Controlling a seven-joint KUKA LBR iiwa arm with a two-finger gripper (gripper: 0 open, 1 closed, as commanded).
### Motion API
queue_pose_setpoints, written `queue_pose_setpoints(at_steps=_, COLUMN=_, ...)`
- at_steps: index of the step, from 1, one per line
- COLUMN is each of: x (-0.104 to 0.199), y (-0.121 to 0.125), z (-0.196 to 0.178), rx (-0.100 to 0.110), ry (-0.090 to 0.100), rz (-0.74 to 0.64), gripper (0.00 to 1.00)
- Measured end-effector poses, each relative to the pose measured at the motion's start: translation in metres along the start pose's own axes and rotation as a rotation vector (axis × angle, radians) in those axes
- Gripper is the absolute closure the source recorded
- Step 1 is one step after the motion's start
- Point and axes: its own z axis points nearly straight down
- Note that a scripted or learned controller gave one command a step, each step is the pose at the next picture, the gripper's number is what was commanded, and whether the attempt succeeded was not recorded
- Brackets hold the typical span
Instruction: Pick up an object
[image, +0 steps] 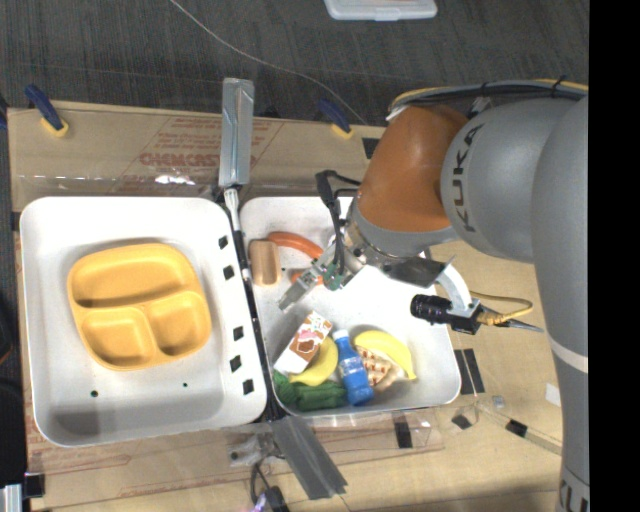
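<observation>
The right bin (430, 345) holds a pile of toy food: an orange carrot (295, 243), a tan cylinder (263, 262), a small printed carton (304, 343), a blue bottle (352, 368), yellow banana pieces (388, 350) and a green item (310, 395). My gripper (312, 281) hangs low over the upper left part of this bin, just below the carrot and right of the tan cylinder. Its grey fingers point down and left, and nothing shows between them. The big orange wrist band (410, 170) covers the bin's back right part.
The left bin (40, 330) carries a yellow divided tray (140, 302). A grey metal bar (235, 140) rises at the back between the bins. Black cables (480, 315) trail from the wrist over the right bin's right rim. Cardboard lies behind both bins.
</observation>
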Motion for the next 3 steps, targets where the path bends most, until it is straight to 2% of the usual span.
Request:
queue_pose_setpoints(at_steps=1, x=-0.048, y=0.003, z=0.093, rx=-0.015, ry=-0.012, rz=0.064, gripper=0.00)
queue_pose_setpoints(at_steps=2, x=-0.102, y=0.015, z=0.090, rx=-0.018, ry=-0.012, rz=0.376, gripper=0.00)
queue_pose_setpoints(at_steps=3, x=-0.138, y=-0.003, z=0.088, rx=-0.019, ry=0.000, rz=0.419, gripper=0.00)
